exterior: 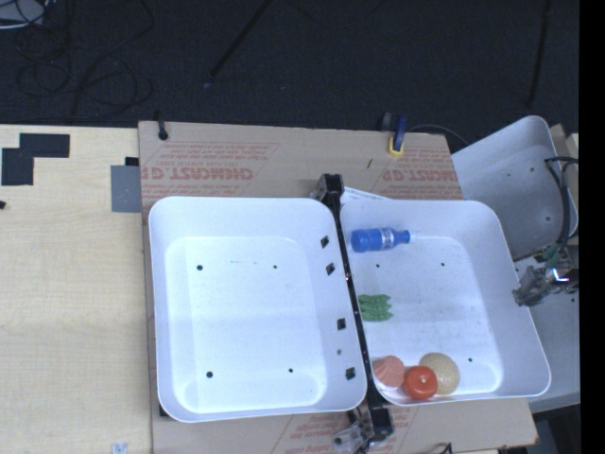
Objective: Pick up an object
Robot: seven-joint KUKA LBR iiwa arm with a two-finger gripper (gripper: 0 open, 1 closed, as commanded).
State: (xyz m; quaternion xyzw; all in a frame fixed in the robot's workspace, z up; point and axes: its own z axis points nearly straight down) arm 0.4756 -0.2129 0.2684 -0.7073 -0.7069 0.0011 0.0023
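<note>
- The arm sits at the right edge of the view, outside the right bin; a broad pale grey link slants from the upper right down toward the bin's right rim.
- Below that link, a small dark assembly with cables, probably the gripper, hangs just beside the right rim, over the counter rather than over the bin floor.
- It is too small and cluttered to read, so whether the fingers are spread or pressed together I cannot tell; nothing shows between them.
- In the right bin, a blue bottle lies on its side near the far left corner.
- A green object lies near the divider, about mid-bin.
- At the near edge, a pink piece, a red ball and a yellowish ball cluster, touching.
- The left bin sits alongside, on brown cardboard.
</note>
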